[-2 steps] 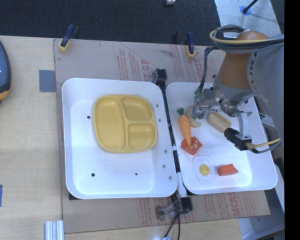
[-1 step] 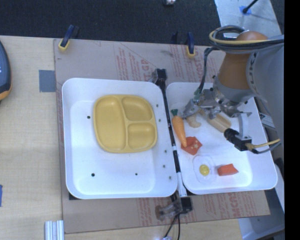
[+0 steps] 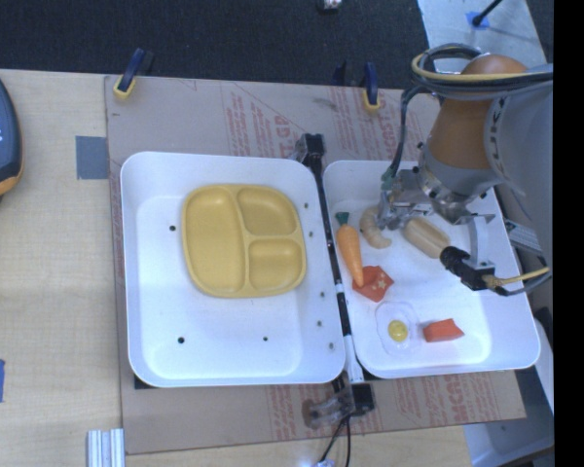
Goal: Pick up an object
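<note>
Nearest the camera, in the right bin (image 3: 506,353), lie a fried egg (image 3: 397,331) with its yellow yolk and, just beside it, an orange-red wedge (image 3: 443,331). A little farther in sits a red chunk (image 3: 374,282), touching the lower end of a carrot (image 3: 349,251) that lies along the bin's left wall, green tip pointing away from the camera.

Beyond those are the pieces closest to me: a pale, knobbly tan lump (image 3: 374,229) and a beige bread-like roll (image 3: 426,237), lying slantwise — smooth and light brown. My jaws (image 3: 401,205) hang right over the gap between these two, close above them. From this angle my own wrist covers them, so I cannot tell whether they are spread or closed, and I see nothing gripped.

My arm (image 3: 472,115), grey with its orange band, reaches in from the right over the far part of that bin.

In the left bin (image 3: 146,290) rests a yellow divided plate (image 3: 241,237) — three compartments, toward the far side. Both bins sit on a cardboard sheet (image 3: 224,115) clamped to the bench (image 3: 39,290).
</note>
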### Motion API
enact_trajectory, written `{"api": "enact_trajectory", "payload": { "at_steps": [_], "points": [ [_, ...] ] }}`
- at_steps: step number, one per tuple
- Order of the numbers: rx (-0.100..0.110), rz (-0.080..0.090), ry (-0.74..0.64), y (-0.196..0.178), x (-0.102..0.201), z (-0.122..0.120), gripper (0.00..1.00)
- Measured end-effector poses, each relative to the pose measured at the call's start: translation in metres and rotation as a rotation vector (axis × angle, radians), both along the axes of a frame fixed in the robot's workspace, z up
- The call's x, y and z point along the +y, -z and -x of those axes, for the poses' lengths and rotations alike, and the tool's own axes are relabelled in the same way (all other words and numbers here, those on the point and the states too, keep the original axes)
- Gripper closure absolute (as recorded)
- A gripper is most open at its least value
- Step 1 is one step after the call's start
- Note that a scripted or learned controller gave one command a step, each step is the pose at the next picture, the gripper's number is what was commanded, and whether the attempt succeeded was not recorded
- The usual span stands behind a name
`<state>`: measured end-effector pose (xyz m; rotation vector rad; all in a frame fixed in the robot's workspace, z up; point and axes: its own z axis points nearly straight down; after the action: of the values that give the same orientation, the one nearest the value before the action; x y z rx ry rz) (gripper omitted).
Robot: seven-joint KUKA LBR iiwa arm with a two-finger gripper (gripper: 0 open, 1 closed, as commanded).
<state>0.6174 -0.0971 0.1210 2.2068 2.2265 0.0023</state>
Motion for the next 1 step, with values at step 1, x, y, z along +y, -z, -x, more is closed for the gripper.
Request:
{"api": "enact_trajectory", "payload": {
  "at_steps": [1],
  "points": [
    [0.0, 0.0, 0.0, 0.0001, 0.0001, 0.0, 0.0]
  ]
}}
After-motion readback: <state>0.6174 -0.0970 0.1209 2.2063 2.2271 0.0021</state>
